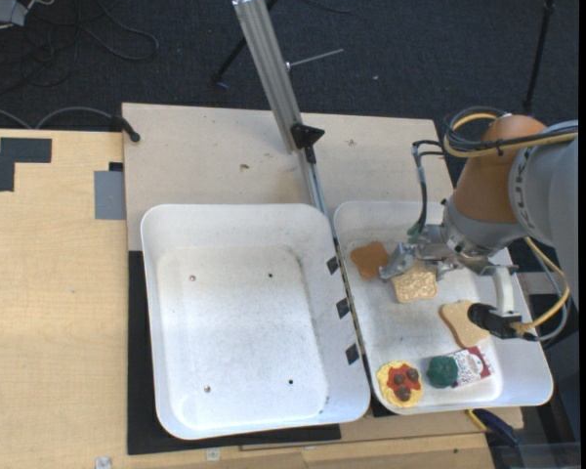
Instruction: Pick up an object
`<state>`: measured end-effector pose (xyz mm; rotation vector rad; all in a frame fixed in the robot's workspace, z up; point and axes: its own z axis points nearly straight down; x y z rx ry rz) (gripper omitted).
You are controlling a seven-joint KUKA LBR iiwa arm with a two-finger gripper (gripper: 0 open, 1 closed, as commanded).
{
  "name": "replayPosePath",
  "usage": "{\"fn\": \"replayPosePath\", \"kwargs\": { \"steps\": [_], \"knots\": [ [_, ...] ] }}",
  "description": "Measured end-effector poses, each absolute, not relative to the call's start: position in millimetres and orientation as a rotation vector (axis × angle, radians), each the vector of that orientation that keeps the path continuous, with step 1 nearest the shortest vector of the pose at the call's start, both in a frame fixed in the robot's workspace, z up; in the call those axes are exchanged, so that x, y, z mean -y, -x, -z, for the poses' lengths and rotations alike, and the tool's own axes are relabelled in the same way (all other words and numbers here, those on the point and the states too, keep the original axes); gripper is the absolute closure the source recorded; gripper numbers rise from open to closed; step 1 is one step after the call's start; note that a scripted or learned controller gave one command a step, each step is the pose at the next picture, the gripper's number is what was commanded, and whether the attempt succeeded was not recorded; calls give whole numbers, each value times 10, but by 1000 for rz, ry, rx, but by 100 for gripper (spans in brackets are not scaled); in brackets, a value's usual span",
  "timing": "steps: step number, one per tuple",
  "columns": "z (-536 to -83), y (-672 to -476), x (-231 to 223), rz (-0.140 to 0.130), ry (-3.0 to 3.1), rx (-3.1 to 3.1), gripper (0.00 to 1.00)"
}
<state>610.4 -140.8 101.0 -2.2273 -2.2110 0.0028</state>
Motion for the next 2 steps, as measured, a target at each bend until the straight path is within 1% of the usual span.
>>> {"fn": "replayPosePath", "kwargs": {
  "steps": [1,2],
  "knots": [
    [-1438,-6080,1390,1,2228,2215,100],
    [-1983,-6183,1361,3,2223,2224,100]
  ]
}}
